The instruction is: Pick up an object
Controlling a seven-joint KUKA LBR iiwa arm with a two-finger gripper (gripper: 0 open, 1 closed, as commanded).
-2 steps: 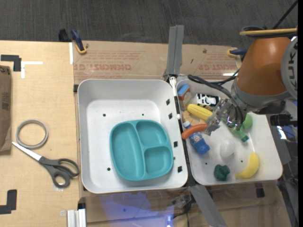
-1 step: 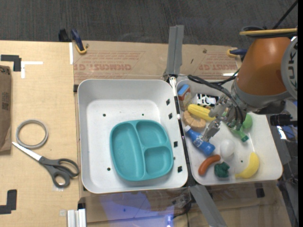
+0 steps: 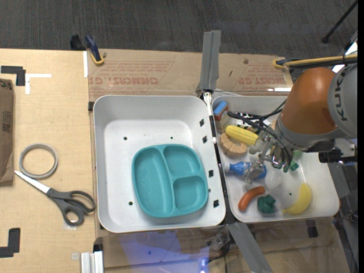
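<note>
My claw (image 3: 267, 164) is down in the right bin (image 3: 324, 209), over the middle of its clutter; can't tell its state from here. Around it: corn cob (image 3: 241, 134) and round tan piece (image 3: 233, 147) toward the bin's left wall, blue toy (image 3: 239, 168) just beside the claw, sausage (image 3: 251, 197), green piece (image 3: 266, 205) and banana (image 3: 300, 200) along the near edge. Left bin (image 3: 108, 129) holds a teal divided plate (image 3: 170, 180).
</note>
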